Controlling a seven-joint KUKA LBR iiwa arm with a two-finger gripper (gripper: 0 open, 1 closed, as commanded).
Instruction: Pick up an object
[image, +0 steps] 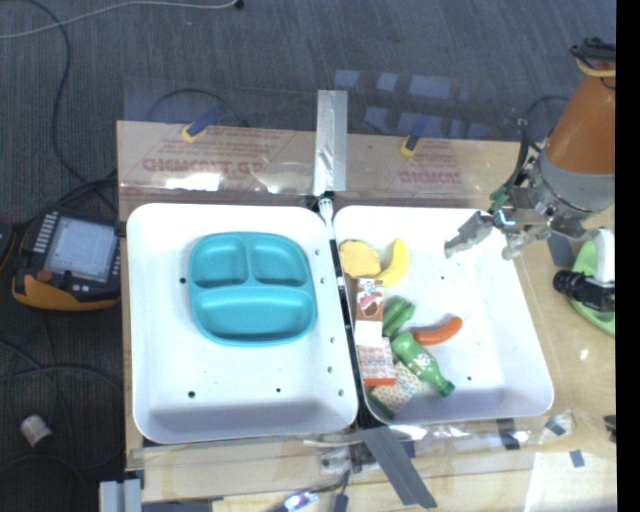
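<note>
The right bin (500, 330) holds a heap of toy food along its left side: a yellow banana (398, 262), an orange-yellow round piece (359, 258), a small red and white carton (370, 297), a green vegetable (397, 314), an orange sausage-like piece (438, 330), a green bottle (421, 364) and a red and white box (373, 360). My gripper (488, 242) hovers over the bin's far right corner, to the right of the banana. It is open, its fingers spread with nothing between them.
A blue divided plate (250, 287) lies in the left bin (170, 390). A green and white object (600, 275) sits on the bench right of the bins. A handheld controller (65, 258) lies on the floor at the left.
</note>
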